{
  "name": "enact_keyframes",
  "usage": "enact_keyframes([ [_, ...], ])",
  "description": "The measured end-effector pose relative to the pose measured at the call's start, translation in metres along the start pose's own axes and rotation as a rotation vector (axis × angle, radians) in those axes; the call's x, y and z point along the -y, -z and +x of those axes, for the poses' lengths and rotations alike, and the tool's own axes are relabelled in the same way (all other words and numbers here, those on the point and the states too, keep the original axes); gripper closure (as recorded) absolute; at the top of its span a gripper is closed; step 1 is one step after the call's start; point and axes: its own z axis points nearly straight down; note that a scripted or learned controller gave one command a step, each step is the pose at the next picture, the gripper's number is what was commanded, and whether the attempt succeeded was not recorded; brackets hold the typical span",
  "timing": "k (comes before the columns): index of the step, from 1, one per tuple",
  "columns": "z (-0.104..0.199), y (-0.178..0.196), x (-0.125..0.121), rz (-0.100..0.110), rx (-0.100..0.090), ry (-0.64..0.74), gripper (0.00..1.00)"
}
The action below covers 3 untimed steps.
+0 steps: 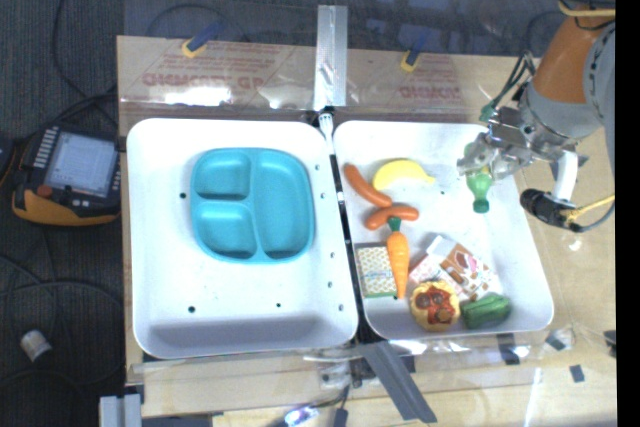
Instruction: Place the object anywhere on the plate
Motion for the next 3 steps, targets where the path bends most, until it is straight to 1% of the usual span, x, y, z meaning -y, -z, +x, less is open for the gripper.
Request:
enact_keyframes([
  [1, 0.043, -0.028, 0.048, 0.002, -0.005, -0.019, 1.0],
  [2, 0.107, 0.014, 0.094, 0.003, -0.007, -0.191, 1.0],
  [3, 0.17, 0.014, 0.095, 0.004, -0.005, -0.33, 1.0],
])
